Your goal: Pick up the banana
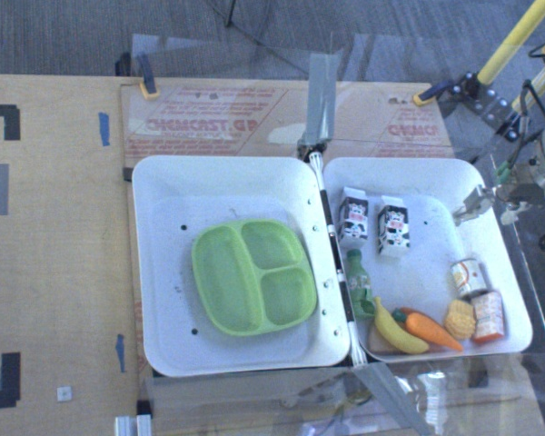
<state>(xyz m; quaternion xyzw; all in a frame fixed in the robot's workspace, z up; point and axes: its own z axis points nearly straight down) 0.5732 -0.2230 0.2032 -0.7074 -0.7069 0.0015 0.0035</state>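
The banana (pixel 396 331) is yellow and curved. It lies in the front left corner of the right bin (pixel 436 175), close to the front wall. An orange carrot (pixel 432 331) lies against its right side. The foot of a green bottle (pixel 358 282) ends just above the banana's upper tip.
Two small milk cartons (pixel 352 218) (pixel 393 228) stand at the right bin's back left. A can (pixel 468 277), a yellow biscuit-like piece (pixel 460 319) and a red and white packet (pixel 488 316) crowd the front right. A metal fixture (pixel 480 203) overhangs the right rim. The left bin (pixel 163 207) holds a green divided plate (pixel 254 275).
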